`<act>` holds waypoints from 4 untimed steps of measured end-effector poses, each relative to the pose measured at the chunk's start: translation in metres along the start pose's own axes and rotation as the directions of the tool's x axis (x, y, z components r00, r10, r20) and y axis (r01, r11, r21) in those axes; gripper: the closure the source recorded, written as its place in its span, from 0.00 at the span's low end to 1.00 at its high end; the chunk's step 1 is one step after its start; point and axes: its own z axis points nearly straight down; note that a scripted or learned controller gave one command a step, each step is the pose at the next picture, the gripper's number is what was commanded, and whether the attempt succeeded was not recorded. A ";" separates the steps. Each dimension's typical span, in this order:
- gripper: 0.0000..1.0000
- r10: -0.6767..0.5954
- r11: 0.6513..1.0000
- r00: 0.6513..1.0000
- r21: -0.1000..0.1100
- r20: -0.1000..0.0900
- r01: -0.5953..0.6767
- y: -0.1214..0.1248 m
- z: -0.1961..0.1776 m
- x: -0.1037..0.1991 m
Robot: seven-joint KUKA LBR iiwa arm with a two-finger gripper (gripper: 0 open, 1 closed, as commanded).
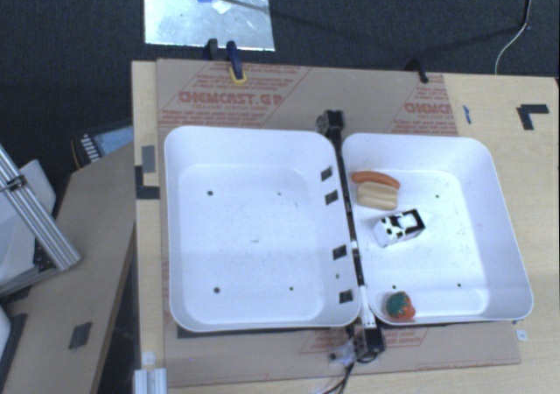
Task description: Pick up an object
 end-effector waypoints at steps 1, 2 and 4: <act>1.00 -0.007 1.000 1.000 -0.011 0.003 0.007 0.001 -0.122 0.022; 1.00 -0.006 1.000 1.000 0.010 -0.005 0.006 0.000 0.060 0.067; 1.00 -0.005 1.000 1.000 -0.004 0.002 0.005 0.001 0.012 0.008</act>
